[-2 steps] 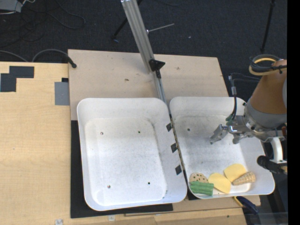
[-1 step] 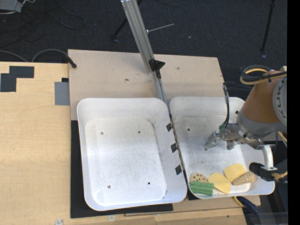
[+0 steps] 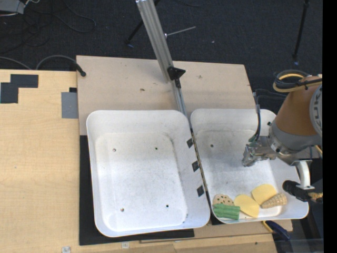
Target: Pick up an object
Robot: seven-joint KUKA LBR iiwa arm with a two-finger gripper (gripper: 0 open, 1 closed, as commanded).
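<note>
Several small toy foods lie in the near corner of the right bin [image 3: 226, 125]: a brown spotted cookie [image 3: 223, 200], a green piece [image 3: 227, 211], two yellow pieces [image 3: 247, 204] [image 3: 263, 192] and a tan cone [image 3: 274, 200]. My gripper [image 3: 251, 157] hangs over the right side of that bin, a short way behind the pile. Nothing shows between its fingers from this angle. The arm's grey wrist and orange band [image 3: 296, 117] come in from the right.
The left bin [image 3: 100, 141] sits beside the right one, split off by a divider with black clips [image 3: 195, 165]. A slanted aluminium rail [image 3: 158, 41] rises behind the bins. Wooden bench lies to the left.
</note>
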